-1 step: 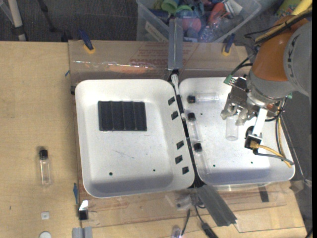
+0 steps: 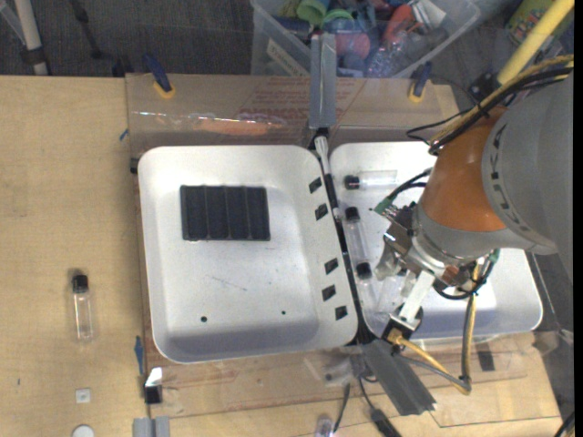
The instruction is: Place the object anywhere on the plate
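Lying closest to me, on the bare wooden bench [image 2: 64,153] well left of the bins, is a loose vial [image 2: 82,306], clear with a black cap, apart from everything else. Next comes the left bin [image 2: 164,326], with two small dark specks on its near floor. Beside it sits the right bin [image 2: 510,312], and the grey arm [image 2: 537,171] leans in over it from the right, an orange band [image 2: 460,194] above the wrist. The gripper [image 2: 401,267] hangs low over the near-left part of that bin, close to the wall shared by the two bins. The wrist hides it from where I stand, so I cannot tell whether the claw is apart or together, or whether it has anything.

Further back, the black plate [image 2: 225,213], a ribbed rectangle, lies flat on the far half of the left bin's floor with nothing on it. Across the wall, what look like three capped tubes [image 2: 373,179] lie in the right bin along its left side, the farthest lying crosswise and the nearest just beside the gripper.

Beyond the bins stands a clear tub [image 2: 360,16] of coloured toys.
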You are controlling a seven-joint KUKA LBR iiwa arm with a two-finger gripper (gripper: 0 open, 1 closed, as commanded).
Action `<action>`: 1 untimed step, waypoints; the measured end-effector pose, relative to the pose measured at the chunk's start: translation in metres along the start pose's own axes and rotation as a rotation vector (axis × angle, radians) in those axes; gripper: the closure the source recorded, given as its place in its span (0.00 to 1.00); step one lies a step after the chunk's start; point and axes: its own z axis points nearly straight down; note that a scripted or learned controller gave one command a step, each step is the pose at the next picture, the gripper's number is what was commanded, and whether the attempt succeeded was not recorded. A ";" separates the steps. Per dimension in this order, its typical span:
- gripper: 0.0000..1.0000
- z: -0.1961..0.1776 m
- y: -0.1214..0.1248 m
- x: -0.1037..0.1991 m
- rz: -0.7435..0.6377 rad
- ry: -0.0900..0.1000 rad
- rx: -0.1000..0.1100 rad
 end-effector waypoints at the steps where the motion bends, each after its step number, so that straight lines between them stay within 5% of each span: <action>1: 1.00 -0.080 -0.050 0.046 0.077 0.001 -0.003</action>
